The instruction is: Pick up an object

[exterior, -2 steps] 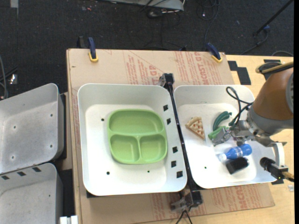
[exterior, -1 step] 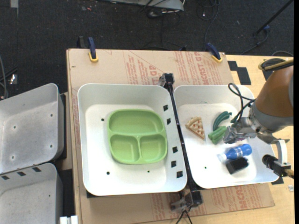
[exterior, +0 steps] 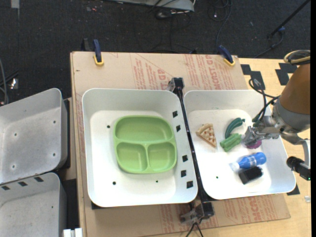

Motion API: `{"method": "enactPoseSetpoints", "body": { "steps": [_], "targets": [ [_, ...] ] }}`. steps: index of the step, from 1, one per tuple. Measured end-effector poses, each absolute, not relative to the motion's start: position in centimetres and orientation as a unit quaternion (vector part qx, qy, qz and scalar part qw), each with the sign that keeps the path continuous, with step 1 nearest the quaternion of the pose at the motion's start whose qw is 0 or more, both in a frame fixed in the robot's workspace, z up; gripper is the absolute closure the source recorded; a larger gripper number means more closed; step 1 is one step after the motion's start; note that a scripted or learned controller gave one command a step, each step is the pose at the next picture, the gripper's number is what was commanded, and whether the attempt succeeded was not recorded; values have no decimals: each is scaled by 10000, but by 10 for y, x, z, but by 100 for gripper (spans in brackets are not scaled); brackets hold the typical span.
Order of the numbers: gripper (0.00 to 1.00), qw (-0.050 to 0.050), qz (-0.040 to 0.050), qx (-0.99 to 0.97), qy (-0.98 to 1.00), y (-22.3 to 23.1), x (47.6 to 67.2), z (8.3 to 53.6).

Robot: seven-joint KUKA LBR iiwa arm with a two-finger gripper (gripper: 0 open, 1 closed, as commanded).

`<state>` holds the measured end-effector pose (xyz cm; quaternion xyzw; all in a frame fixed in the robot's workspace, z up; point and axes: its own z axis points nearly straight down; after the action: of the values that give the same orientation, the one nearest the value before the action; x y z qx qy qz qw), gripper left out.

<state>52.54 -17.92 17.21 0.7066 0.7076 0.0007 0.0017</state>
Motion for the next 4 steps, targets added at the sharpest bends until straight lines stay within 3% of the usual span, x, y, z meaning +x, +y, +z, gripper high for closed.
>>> {"method": "enactPoseSetpoints", "body": {
  "steps": [1, 2, 4],
  "targets": [
    [100, 23, 11, 7062, 7081, -175, 521, 233],
    [100, 10, 3, 7062, 7080, -175, 522, 246],
    [100, 7, 13, 7043, 7099, -72, 567, 242]
  ]
}}
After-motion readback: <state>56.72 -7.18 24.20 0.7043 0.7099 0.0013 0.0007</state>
